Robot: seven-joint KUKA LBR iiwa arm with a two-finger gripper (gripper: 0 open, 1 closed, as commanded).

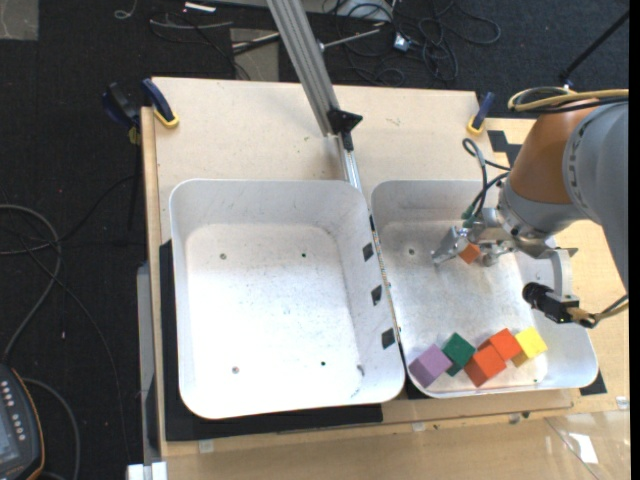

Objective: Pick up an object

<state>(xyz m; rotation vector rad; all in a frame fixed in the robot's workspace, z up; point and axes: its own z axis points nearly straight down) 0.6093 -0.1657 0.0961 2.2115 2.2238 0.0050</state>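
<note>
Left bin (200, 218): bare white floor. Right bin (420, 208): arm low inside; gripper (468, 248) clenched on a small orange block (468, 253). Purple (431, 365), green (459, 351), orange (494, 355), yellow (530, 344) cubes along near wall. Step: grasp apparently made; next, straight lift.

A small orange block (468, 253) sits between the fingers (447, 246), above the right bin's floor.

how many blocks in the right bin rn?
5. Four along the near edge: purple block, green block, orange block, yellow block. A small orange one at the gripper.
</note>
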